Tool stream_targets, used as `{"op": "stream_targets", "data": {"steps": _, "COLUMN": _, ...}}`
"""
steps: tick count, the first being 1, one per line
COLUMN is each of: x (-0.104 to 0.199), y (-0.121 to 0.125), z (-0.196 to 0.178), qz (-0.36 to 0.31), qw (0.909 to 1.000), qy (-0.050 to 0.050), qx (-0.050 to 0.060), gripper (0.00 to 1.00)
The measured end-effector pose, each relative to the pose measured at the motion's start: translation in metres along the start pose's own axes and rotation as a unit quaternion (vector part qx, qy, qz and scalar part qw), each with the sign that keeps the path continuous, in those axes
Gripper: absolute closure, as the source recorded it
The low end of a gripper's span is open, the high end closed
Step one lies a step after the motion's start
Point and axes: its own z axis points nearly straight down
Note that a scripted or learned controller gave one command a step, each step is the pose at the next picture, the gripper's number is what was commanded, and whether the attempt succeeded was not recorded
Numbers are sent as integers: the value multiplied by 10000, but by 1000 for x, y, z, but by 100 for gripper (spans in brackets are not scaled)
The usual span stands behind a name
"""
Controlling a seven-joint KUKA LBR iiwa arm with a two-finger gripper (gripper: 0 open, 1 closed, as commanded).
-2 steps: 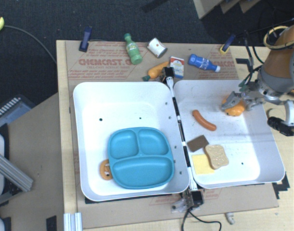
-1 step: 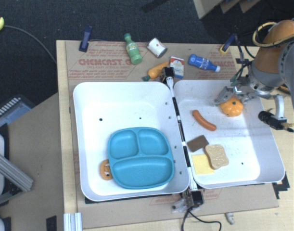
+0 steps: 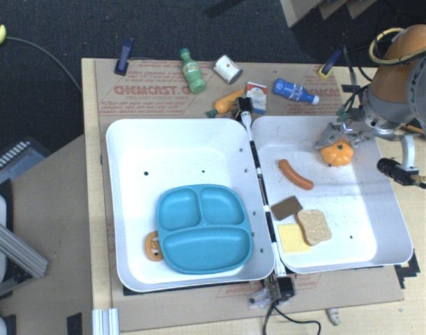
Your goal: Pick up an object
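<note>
Gripper [image 3: 336,137] lowered into the right bin's [image 3: 380,215] far right corner, directly over an orange fruit [image 3: 337,155]; finger opening cannot be told, nor any grasp confirmed. Sausage [image 3: 295,174], bread slice [image 3: 314,227] and cheese slice [image 3: 292,238] lie nearer; the left bin [image 3: 171,145] holds a blue divided tray [image 3: 202,227].

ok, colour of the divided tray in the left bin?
Light blue. The divided tray shows clearly in the camera view, three compartments, in the left bin.
</note>
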Motion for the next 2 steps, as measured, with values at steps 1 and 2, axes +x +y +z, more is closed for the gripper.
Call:
{"op": "stream_targets", "data": {"steps": 1, "x": 82, "y": -34, "z": 10, "qz": 5, "qw": 10000, "qy": 23, "qx": 16, "gripper": 100}}
{"op": "stream_targets", "data": {"steps": 2, "x": 156, "y": -72, "z": -98, "qz": 4, "qw": 10000, "qy": 23, "qx": 17, "gripper": 100}}
